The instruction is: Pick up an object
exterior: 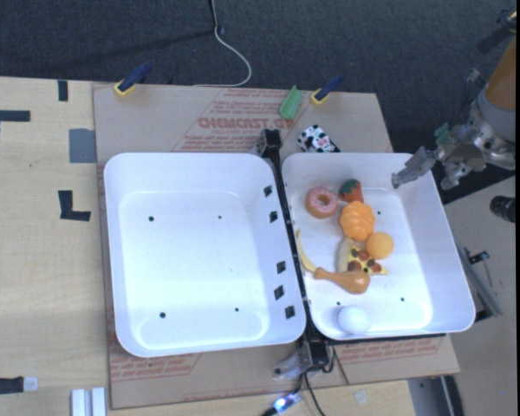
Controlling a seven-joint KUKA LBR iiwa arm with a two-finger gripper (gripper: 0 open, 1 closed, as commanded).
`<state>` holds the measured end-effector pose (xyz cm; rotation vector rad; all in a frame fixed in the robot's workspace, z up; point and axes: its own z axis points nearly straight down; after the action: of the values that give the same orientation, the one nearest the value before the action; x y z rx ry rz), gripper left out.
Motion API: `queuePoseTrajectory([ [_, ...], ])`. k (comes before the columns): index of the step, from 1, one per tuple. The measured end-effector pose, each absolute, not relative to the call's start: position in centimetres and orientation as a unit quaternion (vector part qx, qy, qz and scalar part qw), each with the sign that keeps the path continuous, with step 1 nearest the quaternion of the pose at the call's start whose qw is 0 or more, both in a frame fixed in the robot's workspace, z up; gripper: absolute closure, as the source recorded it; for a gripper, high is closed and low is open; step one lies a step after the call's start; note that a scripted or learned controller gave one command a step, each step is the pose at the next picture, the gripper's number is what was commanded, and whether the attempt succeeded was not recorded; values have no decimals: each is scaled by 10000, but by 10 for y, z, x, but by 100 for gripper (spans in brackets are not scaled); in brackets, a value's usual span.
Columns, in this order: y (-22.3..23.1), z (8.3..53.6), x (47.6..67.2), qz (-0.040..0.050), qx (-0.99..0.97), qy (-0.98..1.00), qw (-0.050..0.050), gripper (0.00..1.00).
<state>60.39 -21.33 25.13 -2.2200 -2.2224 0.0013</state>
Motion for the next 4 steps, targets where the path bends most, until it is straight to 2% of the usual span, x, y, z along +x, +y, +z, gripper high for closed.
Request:
queuePoseTrajectory([
  [1, -206, 121, 503, 43, -7084, -7057, 93, 0],
  [2, -224, 85, 481, 13, -7076, -7066, 20, 0],
  [3, -223, 97, 483, 7, -7071, -7072, 5, 100],
  [4, -224, 85, 483, 6, -7069, -7073, 7, 100],
])
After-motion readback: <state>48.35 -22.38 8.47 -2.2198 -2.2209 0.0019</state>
